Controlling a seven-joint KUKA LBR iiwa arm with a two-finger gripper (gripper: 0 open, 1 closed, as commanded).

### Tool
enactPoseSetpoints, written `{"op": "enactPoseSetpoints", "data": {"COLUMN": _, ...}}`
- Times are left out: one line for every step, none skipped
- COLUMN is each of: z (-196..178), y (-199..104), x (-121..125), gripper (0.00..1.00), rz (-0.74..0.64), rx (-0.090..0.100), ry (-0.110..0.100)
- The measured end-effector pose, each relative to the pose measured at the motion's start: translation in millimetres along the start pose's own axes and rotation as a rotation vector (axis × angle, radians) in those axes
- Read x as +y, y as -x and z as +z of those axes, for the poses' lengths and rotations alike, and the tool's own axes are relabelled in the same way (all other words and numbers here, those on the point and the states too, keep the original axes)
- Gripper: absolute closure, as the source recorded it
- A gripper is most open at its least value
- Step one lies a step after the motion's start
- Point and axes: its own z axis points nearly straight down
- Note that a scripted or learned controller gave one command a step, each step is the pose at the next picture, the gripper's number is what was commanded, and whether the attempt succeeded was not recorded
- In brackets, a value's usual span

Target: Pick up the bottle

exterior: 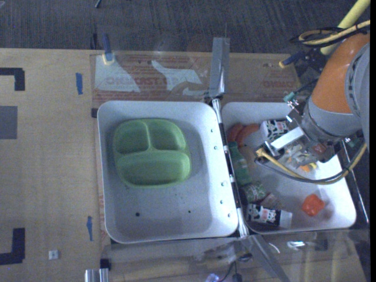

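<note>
A dark green bottle (238, 162) lies along the left wall of the right bin (346, 213). My gripper (295, 153) hangs over the middle of that bin, to the right of the bottle and apart from it, above a clutter of pale packaging (305, 157). The grey wrist with its orange band (336, 93) reaches in from the right and hides the bin's back right part.
The right bin also holds a red-orange item (241, 133) at the back, a cow-patterned carton (273, 128) by the wrist, a small green-labelled can (254, 191), a second cow-patterned carton (268, 216) at the front and an orange block (313, 204). A green divided plate (151, 151) lies in the left bin (176, 216).
</note>
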Motion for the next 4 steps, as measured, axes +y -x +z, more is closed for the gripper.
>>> {"op": "enactPoseSetpoints", "data": {"z": -66.5, "y": -24.3, "x": -43.1, "gripper": 1.0, "rz": 0.173, "rx": 0.0, "ry": 0.001}}
{"op": "enactPoseSetpoints", "data": {"z": 12.8, "y": 35.3, "x": -24.4, "gripper": 1.0, "rz": 0.171, "rx": -0.002, "ry": -0.003}}
{"op": "enactPoseSetpoints", "data": {"z": 12.7, "y": 35.1, "x": -24.5, "gripper": 0.0, "rz": 0.171, "rx": -0.002, "ry": -0.003}}
{"op": "enactPoseSetpoints", "data": {"z": 54.5, "y": -18.1, "x": -112.2, "gripper": 0.0, "rz": -0.173, "rx": -0.002, "ry": -0.004}}
